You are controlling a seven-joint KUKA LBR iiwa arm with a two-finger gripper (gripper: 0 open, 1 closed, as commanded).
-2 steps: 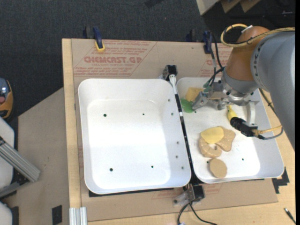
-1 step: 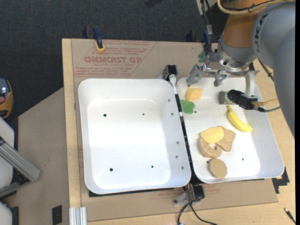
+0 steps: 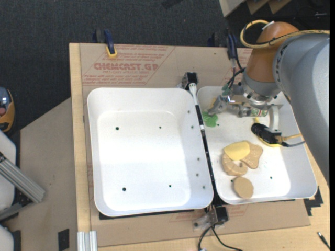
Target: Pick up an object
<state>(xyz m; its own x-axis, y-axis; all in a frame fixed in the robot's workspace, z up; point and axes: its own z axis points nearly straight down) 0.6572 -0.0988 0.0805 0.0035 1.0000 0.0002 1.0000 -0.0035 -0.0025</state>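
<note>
The gripper (image 3: 219, 106) is low at the right bin's (image 3: 293, 184) far left corner, just above a green object (image 3: 210, 121). Tan pieces (image 3: 241, 161) lie near the bin's middle. The left bin (image 3: 104, 101) stands beside.

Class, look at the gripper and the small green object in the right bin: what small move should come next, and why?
Probably a short descent onto the green object. The gripper sits just above it by the right bin near its left wall, with nothing visibly between its fingers.
</note>
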